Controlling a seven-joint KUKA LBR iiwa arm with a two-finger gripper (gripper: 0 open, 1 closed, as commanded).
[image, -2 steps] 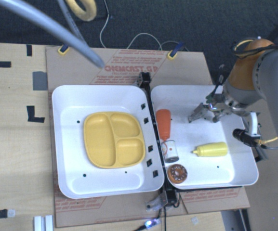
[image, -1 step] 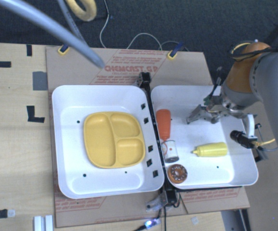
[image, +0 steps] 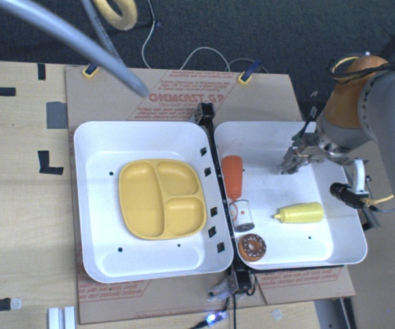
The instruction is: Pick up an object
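Note:
The right bin (image: 334, 252) holds an orange carrot-shaped toy (image: 233, 175) by the divider, a small clear-and-white item (image: 241, 214) below it, a chocolate donut (image: 252, 247) at the near left corner, and a yellow mustard bottle (image: 300, 214) lying on its side. My gripper (image: 291, 164) hangs over the upper right part of this bin, above and slightly right of the mustard bottle, pointing down and left. I see nothing between its fingers. The grey arm with its orange band (image: 351, 101) comes in from the right.
The left bin (image: 94, 184) carries a yellow divided plate (image: 161, 199). A black divider (image: 214, 184) separates the bins. Both bins rest on a cardboard sheet (image: 183, 94). A grey pole (image: 60, 26) and a yellow loop (image: 111, 2) cross the upper left.

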